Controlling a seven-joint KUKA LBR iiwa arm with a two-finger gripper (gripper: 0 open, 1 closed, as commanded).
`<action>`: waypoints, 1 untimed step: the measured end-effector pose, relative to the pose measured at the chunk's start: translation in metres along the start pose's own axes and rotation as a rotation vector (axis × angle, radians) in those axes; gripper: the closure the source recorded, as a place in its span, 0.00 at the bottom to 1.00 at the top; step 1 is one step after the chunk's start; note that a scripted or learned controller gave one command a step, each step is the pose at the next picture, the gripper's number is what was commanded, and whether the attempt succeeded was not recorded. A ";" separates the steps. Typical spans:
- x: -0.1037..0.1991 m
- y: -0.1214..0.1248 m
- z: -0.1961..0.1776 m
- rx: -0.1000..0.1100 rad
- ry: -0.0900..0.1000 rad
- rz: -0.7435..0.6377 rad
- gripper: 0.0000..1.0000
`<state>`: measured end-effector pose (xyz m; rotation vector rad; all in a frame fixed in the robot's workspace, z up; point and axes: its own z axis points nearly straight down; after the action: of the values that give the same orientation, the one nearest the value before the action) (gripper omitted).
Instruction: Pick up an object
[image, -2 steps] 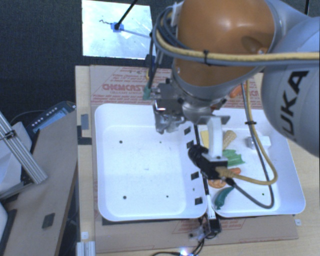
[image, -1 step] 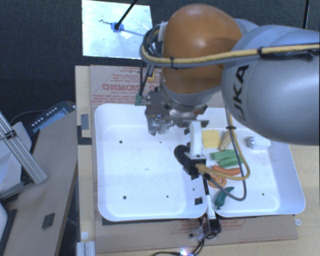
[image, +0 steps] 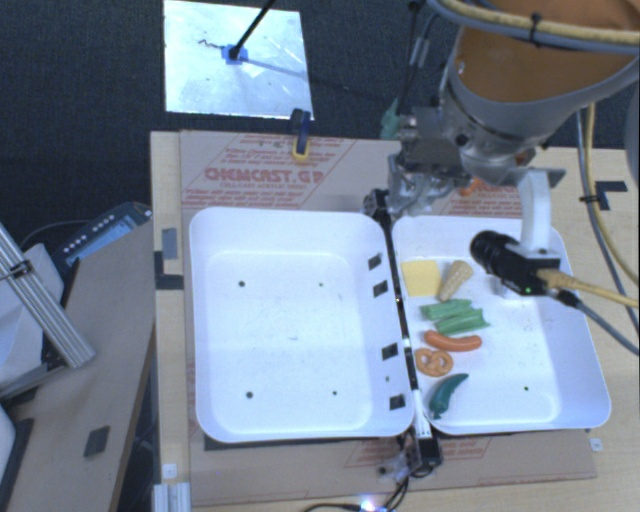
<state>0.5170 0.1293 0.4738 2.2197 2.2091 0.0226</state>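
Objects for picking are all seen lying in the right bin (image: 575, 400): a yellow block (image: 421, 277), cone (image: 456, 279), green beans (image: 455, 317), sausage (image: 453, 341), pretzel (image: 434, 362) and teal pepper (image: 446, 393). Nothing is lifted yet. The gripper (image: 418, 192) is poised at the bin's 11 o'clock corner; its opening cannot be told, so the pick is judged undone.

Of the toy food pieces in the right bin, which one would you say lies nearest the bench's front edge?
The dark green pepper-like piece, at the bin's front-left. The pretzel, sausage and other pieces all lie farther back.
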 end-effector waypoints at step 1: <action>0.059 -0.019 0.160 0.031 -0.006 -0.013 1.00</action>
<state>0.5015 0.1884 0.3138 2.2176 2.2361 -0.0192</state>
